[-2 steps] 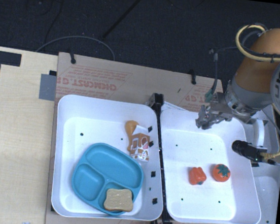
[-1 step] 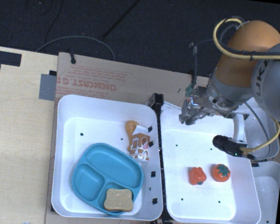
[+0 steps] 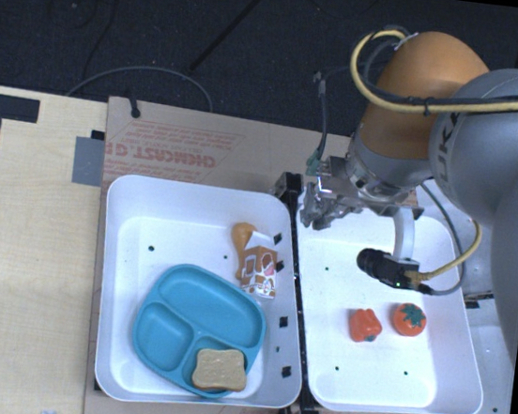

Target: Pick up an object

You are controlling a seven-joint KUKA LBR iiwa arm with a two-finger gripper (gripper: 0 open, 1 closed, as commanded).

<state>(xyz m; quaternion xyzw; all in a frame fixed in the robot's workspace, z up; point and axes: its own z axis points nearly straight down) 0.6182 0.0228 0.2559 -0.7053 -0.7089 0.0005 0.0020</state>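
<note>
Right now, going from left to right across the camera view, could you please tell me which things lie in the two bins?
Blue tray → slice of bread → small patterned carton → red pepper → orange tomato-like toy.

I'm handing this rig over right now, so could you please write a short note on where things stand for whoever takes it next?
End effector: over the top left corner of the right bin, near the divider; no object seen in it.
Right bin: red pepper and tomato, side by side, apart.
Left bin: blue tray with toast in its lower right compartment; carton and a tan piece above the tray.
Done: nothing picked up yet.
Left: choose an object, grasp it, lift it.
</note>
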